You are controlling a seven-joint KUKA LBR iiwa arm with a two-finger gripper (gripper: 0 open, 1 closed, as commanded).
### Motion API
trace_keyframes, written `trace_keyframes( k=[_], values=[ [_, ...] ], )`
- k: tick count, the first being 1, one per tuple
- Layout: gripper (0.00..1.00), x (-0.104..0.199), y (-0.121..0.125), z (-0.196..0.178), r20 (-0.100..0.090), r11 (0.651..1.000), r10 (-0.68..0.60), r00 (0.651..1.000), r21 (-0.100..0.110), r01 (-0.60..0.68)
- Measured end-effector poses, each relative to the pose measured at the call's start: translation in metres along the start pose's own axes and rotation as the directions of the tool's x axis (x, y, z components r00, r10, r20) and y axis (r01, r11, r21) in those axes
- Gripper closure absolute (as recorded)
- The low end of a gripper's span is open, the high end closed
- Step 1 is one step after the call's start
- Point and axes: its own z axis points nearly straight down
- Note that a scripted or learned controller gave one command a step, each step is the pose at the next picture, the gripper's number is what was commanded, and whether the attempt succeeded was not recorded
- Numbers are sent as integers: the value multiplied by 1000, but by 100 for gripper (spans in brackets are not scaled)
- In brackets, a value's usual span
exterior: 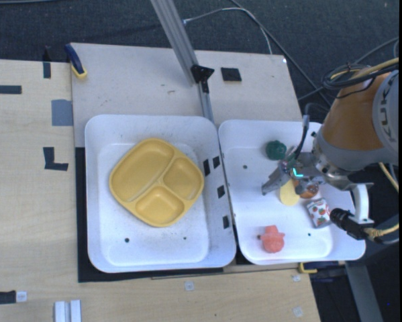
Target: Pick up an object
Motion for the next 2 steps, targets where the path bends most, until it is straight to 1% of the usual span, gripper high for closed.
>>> trace_keyframes(
  k=[1, 2],
  values=[
    [0, 0, 0, 0, 0, 1000, 0, 1000, -1, 0],
    [0, -1, -1, 66, 0, 1000, 2, 1000, 5, -2]
  ],
)
